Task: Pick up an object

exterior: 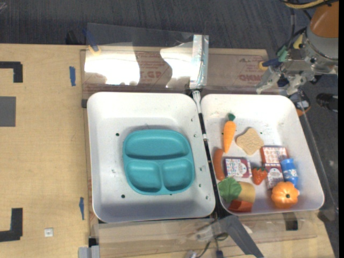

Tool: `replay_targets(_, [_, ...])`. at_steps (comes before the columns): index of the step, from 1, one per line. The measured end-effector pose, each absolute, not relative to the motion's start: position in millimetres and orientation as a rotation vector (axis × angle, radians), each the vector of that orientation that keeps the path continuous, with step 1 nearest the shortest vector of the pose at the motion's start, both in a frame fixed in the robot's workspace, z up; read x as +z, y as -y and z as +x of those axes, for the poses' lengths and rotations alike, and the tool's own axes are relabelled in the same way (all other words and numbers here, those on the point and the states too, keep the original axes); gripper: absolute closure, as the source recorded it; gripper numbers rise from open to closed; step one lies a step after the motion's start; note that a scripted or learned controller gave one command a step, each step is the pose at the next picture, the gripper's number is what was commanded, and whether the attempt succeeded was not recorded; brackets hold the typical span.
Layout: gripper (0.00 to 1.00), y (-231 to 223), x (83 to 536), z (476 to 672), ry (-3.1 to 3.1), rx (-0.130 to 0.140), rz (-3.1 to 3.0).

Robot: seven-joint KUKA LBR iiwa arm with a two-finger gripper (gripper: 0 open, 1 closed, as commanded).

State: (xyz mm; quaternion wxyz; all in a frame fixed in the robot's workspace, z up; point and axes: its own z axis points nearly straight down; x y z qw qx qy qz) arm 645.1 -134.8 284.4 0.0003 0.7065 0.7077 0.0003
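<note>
I hover at upper right, gripper [287,82] state unclear to me. The carrot [229,135] looks light, stiff, slick; I'd pinch its middle.

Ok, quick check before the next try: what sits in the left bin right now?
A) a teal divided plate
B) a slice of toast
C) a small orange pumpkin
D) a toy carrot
A: the teal divided plate lies alone in the left bin, while the toy carrot, the toast slice and the small orange pumpkin all lie in the right bin.
</note>
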Motion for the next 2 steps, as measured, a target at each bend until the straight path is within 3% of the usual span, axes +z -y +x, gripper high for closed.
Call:
replay_targets(1, [0.0,98,174,624.5,-2.177,-0.009,2.276])
replay_targets(2, [0.0,96,92,622.9,-2.236,0.016,2.191])
